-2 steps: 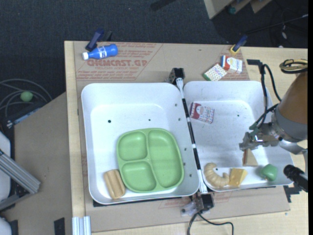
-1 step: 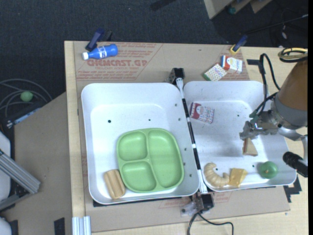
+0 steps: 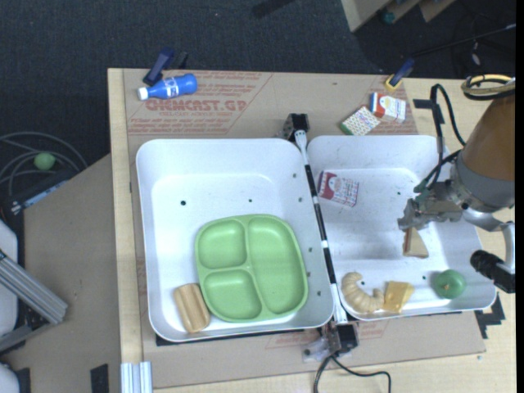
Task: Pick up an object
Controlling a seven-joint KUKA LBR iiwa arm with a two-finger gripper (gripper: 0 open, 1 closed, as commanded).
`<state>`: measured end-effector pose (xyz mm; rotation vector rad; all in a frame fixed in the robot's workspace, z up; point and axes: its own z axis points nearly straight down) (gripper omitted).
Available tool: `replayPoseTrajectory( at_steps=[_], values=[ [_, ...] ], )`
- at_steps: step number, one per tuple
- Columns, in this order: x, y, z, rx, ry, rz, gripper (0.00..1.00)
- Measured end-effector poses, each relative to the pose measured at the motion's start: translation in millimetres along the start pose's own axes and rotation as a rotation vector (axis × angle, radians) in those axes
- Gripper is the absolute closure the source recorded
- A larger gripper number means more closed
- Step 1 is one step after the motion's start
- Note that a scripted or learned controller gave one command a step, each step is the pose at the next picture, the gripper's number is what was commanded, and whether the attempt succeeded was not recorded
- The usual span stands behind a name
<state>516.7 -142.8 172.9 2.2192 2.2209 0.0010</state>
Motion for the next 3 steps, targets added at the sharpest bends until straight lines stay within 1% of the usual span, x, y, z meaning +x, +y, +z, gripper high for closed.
replayPoseTrajectory(
  at_steps=[1,2,3],
  values=[
    [-6.0,-35.0,6.4,0.004,0.002,0.001,1.00],
    [-43.9,-5.5,-24.6,0.001,0.000,0.001,1.00],
    [6.6,50.7,-60.6,-0.001,0.001,-0.001,1.00]
  ],
)
